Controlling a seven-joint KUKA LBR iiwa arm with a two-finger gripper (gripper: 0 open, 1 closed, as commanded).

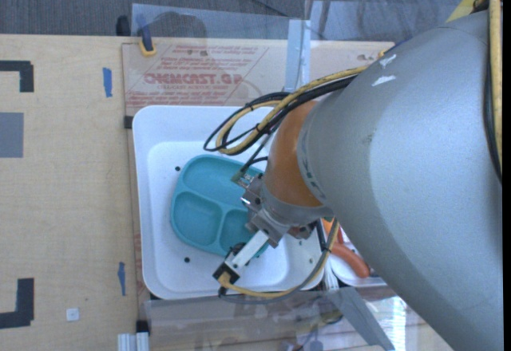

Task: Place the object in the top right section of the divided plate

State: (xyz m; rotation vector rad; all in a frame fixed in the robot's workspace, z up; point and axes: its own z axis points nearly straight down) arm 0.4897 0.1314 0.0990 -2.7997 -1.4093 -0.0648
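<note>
Wooden bench (pixel 64 182), far left of the divided plate: black angle marks (pixel 20 76) and two strips of blue tape (pixel 107 82) noted on its surface. Above and left of the plate, a clear sheet with red lettering (pixel 200 70) lies flat against the bench, with an orange clip (pixel 146 45) at its upper left corner. Left bin (pixel 152 182), white and shallow, surrounds the plate on all visible sides. Divided plate (pixel 204 210), teal, lies flat on the bin floor and is turned at a slant to the bin walls. Three sections are visible: one large section towards the top and two smaller ones below it. The plate's right edge is covered by the robot's wrist. Gripper (pixel 267 223) stands over that right edge, pointing down at the bin. The wrist hides its working end, so it cannot be told whether it is open, closed or carrying anything. Orange band (pixel 291 150) sits directly above and right of the plate. Orange object (pixel 353 258) lies right of the plate and outside it, well clear of every section, on the white of the right bin (pixel 345 271). It is partly hidden under the arm (pixel 415 166), and its form cannot be made out. The arm's grey bulk occupies all ground further right of the plate.
</note>
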